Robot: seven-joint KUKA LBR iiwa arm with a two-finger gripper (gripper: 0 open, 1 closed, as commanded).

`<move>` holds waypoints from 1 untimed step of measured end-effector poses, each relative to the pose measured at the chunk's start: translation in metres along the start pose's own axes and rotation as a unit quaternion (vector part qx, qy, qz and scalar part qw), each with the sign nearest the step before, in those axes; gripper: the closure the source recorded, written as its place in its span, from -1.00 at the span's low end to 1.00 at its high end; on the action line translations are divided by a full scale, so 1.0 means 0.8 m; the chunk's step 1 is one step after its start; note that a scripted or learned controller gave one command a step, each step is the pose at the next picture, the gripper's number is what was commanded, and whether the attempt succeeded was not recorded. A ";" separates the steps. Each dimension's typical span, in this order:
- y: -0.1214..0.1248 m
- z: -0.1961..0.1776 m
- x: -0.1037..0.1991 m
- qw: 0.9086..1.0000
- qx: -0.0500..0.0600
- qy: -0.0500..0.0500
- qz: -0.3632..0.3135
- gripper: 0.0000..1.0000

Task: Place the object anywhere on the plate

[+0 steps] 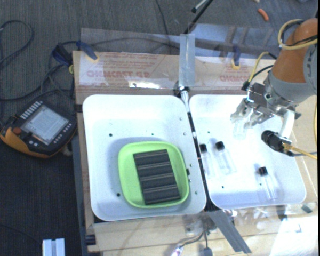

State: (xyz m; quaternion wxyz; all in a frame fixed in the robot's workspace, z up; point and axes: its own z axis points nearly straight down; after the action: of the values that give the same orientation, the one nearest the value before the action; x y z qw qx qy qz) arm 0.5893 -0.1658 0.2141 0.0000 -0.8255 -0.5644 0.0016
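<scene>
A grey arm with an orange band reaches in from the right, its gripper (pixel 247 116) hanging over the far part of the right bin (pixel 288 193), near the divider side of that bin's middle. Whether the gripper is released or clenched I cannot tell; it is pale and blurs into the white bin floor, and nothing can be seen held in it.

In the left bin (pixel 96 143) sits a green plate (pixel 127 193), and a dark ribbed block (pixel 157 176) already lies on it, covering most of its centre.

In the right bin, toward the plate side, lie small clear vials with black caps (pixel 220 144), apart from one another, and one more (pixel 262 170) further from the plate.

My judgement: if the block is the object meant, the placing looks done and the arm need only clear away. If a vial is meant, the step in hand is the approach, and the next move calls for lowering onto a thin, see-through, rolling target.
</scene>
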 end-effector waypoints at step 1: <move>0.000 0.000 0.000 1.000 0.000 0.000 0.000 -1.00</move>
State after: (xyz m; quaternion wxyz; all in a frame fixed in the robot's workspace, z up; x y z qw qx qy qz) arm 0.5894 -0.1658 0.2143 -0.0001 -0.8255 -0.5644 0.0015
